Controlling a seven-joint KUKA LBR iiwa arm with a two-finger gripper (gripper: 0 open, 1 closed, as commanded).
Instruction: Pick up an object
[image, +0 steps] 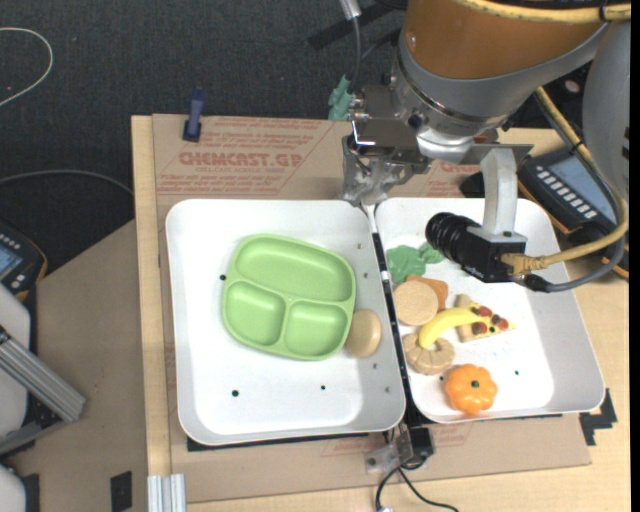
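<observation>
- Where the far rims of the two bins meet, the gripper (369, 196) hangs above and to the right of the green plate (290, 297). The slanted view does not show whether it is open or closed, or whether it touches the rims.
- The left bin (200, 260) holds the green plate, which has three compartments and lies flat near the bin's middle.
- A tan egg-shaped piece (364, 333) lies in the same bin, touching the plate's lower right edge.
- The right bin (560, 350) sits just right of the plate, across the shared walls, and holds the other loose objects.
- A green leafy piece (410, 260) is the object in that bin level with the plate's upper edge.
- A round tan disc (418, 299) lies level with the plate's middle.
- Farther right of the plate, a yellow banana (450, 322) rests on a pale beige piece (430, 356).
- Its tip touches a small wedge with dark and red spots (488, 323).
- An orange pumpkin (470, 388) lies lower than the plate, at the near side of the right bin.
- A cardboard sheet (250, 150) lies under both bins.
</observation>
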